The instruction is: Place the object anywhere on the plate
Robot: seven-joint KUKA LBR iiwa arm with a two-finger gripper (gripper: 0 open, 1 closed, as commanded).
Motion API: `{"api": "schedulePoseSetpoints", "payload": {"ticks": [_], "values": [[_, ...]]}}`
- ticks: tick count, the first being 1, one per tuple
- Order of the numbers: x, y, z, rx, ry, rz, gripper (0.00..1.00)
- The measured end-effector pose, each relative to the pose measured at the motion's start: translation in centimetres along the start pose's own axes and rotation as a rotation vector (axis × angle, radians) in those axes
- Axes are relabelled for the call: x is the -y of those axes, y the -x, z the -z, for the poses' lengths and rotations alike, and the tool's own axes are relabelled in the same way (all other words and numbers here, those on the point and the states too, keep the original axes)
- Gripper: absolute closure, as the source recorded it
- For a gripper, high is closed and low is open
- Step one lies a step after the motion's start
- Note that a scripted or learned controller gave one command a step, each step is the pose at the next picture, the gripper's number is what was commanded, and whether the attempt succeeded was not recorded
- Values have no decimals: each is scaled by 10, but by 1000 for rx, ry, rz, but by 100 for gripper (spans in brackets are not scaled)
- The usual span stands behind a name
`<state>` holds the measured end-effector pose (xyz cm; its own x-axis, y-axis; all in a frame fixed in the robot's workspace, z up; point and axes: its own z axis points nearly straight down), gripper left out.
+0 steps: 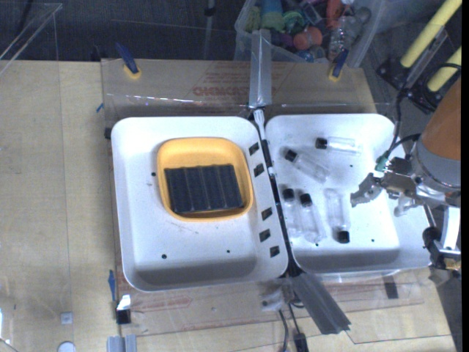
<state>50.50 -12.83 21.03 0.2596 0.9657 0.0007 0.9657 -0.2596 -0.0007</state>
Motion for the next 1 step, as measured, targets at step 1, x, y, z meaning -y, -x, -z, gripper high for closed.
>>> {"api": "schedulePoseSetpoints", "payload": {"ticks": [1], "values": [[10, 34, 153, 2, 1, 156, 0]]}}
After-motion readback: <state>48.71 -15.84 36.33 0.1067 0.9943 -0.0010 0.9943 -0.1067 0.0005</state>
